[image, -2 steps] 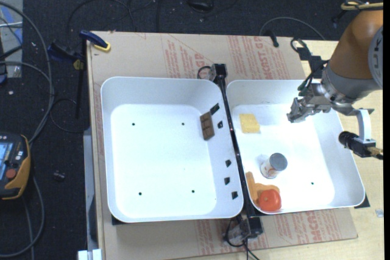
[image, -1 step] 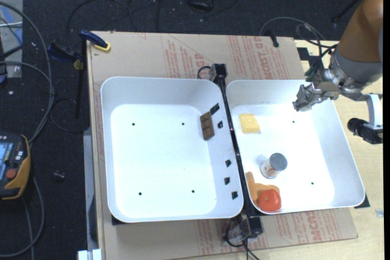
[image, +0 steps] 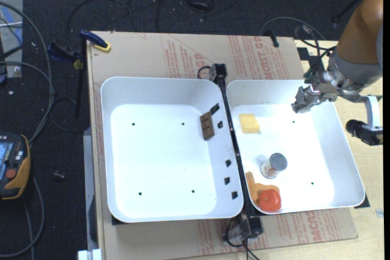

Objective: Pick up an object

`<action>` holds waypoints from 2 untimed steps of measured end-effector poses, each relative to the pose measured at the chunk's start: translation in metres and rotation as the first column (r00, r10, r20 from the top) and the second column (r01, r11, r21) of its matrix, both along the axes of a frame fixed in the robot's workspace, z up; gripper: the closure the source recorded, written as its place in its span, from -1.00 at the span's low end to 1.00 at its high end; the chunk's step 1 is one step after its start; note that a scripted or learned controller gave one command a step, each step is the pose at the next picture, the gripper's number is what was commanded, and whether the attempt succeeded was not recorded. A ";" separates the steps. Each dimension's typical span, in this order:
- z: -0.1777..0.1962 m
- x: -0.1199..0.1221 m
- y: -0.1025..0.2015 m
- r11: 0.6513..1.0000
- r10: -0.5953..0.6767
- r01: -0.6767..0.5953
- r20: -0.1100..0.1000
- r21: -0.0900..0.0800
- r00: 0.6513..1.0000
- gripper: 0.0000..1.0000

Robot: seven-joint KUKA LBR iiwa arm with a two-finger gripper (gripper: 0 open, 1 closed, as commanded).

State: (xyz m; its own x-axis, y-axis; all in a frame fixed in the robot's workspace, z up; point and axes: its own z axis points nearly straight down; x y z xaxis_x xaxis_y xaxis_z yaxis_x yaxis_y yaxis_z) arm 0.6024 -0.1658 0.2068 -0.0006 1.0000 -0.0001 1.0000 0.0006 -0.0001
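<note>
The gripper (image: 303, 101) hangs over the upper right part of the right bin (image: 341, 149), near its far rim. It looks small and dark from this angle, so I cannot tell how it is set, and nothing is visible in it.

The things it could pick up lie lower and more to the left in the same bin. A yellow block (image: 250, 123) rests near the dividing wall, in the upper left of this bin. A small grey can (image: 276, 163) lies near the middle, and an orange-red object (image: 268, 198) sits in the lower left corner, pressed against the rim. In the left bin (image: 122, 149) a brown flat piece (image: 207, 126) leans on the right wall.

I think several things may go wrong from here. The gripper is well apart from every object, so a descent at this place would meet only bare bin floor. The can looks round and may roll away when touched. The orange-red object is so close to the corner that a finger may strike the wall before it closes around it. The yellow block seems low and flat, and it may slide instead of being caught.

Around the bench there are cables on the dark floor, and a blue and yellow clamp (image: 94, 41) sits at the upper left corner of the cardboard. None of these stands in the way of the arm.
</note>
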 end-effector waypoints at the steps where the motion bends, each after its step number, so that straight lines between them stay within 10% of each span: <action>1: 0.007 0.003 0.043 1.000 0.003 -0.003 0.000 0.001 1.000 1.00; 2: 0.008 -0.008 0.095 1.000 0.004 -0.004 0.000 0.001 1.000 1.00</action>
State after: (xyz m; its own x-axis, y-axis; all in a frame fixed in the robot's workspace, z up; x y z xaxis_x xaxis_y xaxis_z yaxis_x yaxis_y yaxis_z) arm 0.5940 -0.0707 0.2148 -0.0044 1.0000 0.0012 1.0000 0.0044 0.0002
